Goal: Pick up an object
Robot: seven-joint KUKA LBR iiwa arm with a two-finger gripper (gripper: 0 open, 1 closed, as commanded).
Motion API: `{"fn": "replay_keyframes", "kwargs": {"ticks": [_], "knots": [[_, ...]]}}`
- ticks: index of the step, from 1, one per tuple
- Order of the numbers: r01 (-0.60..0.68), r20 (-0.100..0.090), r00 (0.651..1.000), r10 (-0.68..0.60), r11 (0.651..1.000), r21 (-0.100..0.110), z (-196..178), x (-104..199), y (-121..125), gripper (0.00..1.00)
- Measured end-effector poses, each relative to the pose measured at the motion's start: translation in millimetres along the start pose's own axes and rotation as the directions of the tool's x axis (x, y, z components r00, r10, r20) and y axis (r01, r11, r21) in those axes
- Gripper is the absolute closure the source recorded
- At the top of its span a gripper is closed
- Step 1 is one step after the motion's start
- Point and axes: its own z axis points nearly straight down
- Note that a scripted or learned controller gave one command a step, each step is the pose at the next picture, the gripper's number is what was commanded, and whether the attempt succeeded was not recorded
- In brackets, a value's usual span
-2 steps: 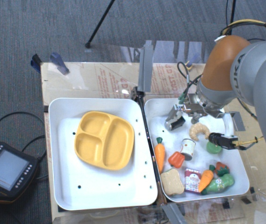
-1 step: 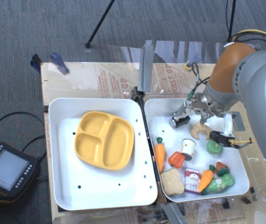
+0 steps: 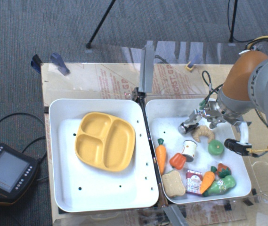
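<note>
Pick-up not yet done, judging by the scene — nothing seen lifted clear of the right bin (image 3: 153, 108), and every toy lying on its floor. Grey arm with orange band (image 3: 241, 79) reaching in from the right edge of the frame, wrist bent down over the upper middle of that bin, gripper (image 3: 196, 121) low and just above a tan croissant (image 3: 203, 133). State of the jaws impossible to tell from this slant; hardware too small and cluttered to read.

Likeliest target the croissant, or the small white cup (image 3: 188, 149) just below it. Close by: a green round fruit (image 3: 215, 147) to the right, a red pepper (image 3: 177, 161) and a long carrot (image 3: 160, 157) to the lower left. Along the bin's bottom edge — a slice of bread (image 3: 173, 183), a red-and-white packet (image 3: 193, 180), a second carrot (image 3: 207, 181) and a green bottle-like toy (image 3: 222, 185).

Left bin (image 3: 58, 173) at centre-left of the frame, carrying a yellow divided plate (image 3: 105, 141), well apart from the gripper. Both bins side by side on the worktop (image 3: 91, 79).

Still to come, by this reading: closing on one item and raising it off the bin floor.
</note>
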Motion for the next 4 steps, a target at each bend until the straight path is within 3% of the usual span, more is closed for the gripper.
{"fn": "replay_keyframes", "kwargs": {"ticks": [1, 2, 3, 4], "knots": [[0.104, -0.001, 0.995, -0.104, 0.994, 0.030, -27, -4, 6, 0.00], [0.156, 0.000, 0.988, -0.156, 0.988, 0.014, 4, 9, 2, 0.00], [0.153, -0.001, 0.988, -0.153, 0.988, 0.005, -10, 9, 5, 1.00], [-0.199, 0.009, 0.980, 0.199, 0.980, 0.024, -115, -25, 17, 1.00]]}}
